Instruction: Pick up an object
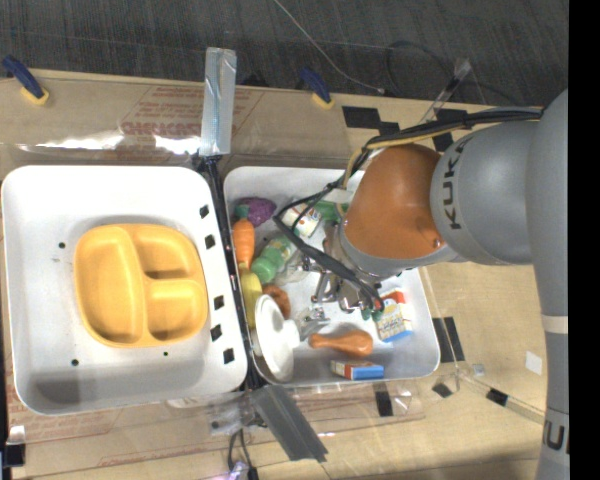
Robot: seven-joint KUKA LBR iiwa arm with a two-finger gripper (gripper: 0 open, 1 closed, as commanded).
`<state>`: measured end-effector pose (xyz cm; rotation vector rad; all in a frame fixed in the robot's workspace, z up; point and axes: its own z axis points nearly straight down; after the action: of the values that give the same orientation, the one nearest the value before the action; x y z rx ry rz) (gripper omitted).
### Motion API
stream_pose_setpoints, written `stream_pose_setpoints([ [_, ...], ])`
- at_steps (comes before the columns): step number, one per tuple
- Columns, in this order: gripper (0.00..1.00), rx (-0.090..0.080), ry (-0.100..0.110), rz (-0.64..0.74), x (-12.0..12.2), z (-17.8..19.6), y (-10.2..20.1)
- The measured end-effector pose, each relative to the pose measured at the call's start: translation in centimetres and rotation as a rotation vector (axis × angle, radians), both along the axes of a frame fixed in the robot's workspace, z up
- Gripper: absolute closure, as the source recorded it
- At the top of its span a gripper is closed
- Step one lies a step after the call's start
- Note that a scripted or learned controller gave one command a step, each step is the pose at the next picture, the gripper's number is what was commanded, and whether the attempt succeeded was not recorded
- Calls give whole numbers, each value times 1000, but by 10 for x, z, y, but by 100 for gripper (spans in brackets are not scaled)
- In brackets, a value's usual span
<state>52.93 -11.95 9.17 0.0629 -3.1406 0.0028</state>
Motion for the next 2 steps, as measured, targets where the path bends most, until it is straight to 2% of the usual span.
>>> stream_pose_setpoints([
  [1,0,-11,-4,-138,0,2,6],
  [2,0,-1,-3,-230,10,1,1],
])
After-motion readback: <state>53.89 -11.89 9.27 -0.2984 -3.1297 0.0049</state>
